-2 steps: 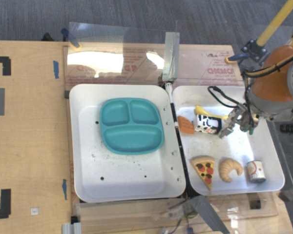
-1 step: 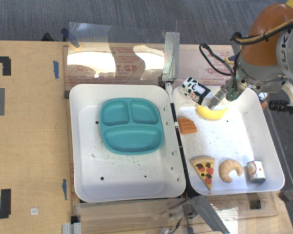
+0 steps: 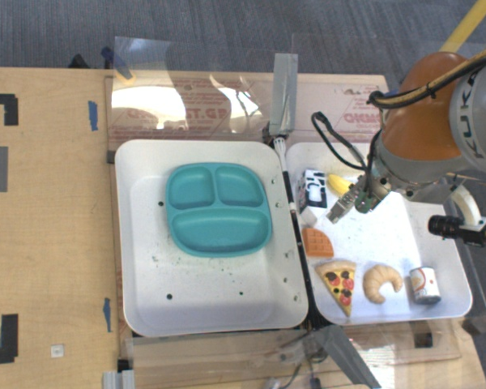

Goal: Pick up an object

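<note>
My gripper (image 3: 352, 207) hangs over the back left part of the right bin (image 3: 449, 254), open, with nothing between its fingers. Just left of it lie a black and white item (image 3: 313, 189) and a yellow toy (image 3: 338, 183). An orange toast-like piece (image 3: 317, 241) lies below them. Along the bin's front edge sit a pizza slice (image 3: 340, 283), a croissant (image 3: 382, 282) and a small can (image 3: 424, 284).
A teal divided plate (image 3: 219, 209) rests in the left bin (image 3: 142, 250). The grey and orange arm (image 3: 425, 128) looms over the right bin's back right corner. A raised divider (image 3: 294, 233) separates the two bins.
</note>
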`<action>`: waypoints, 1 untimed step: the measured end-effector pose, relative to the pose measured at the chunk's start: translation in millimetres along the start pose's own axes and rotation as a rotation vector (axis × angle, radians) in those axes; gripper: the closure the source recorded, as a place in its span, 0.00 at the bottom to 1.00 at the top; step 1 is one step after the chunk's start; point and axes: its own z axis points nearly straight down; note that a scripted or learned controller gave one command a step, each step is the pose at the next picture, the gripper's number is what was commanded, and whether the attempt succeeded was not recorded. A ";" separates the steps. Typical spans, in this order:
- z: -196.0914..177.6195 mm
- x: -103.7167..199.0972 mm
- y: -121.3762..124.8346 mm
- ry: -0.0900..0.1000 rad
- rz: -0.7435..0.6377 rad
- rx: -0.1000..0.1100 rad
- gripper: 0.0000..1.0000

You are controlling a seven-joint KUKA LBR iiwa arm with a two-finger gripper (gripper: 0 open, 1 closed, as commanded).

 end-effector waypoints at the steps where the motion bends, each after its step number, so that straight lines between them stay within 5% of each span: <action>1: -77.9 75.8 25.6 -0.005 -0.100 -0.008 1.00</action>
